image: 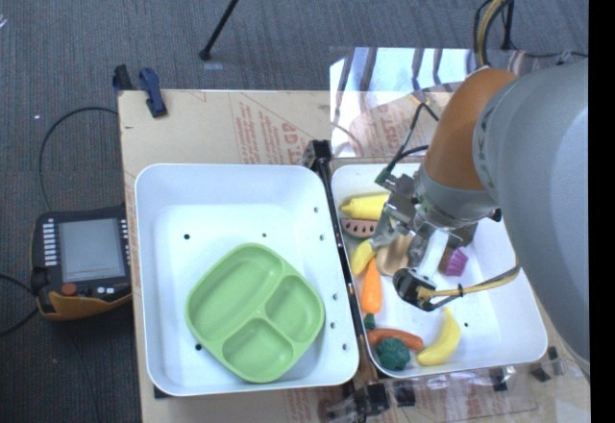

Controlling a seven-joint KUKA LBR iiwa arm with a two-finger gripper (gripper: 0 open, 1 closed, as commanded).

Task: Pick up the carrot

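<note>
We see grey arm [538, 181] reaching from right over right bin [524, 335]. Left bin [163, 210] holds green divided plate [255, 312]. Gripper [390, 254] low in right bin; open or closed, we cannot tell. Carrot [371, 285] lies along bin's left wall, just near-left of gripper.
</note>
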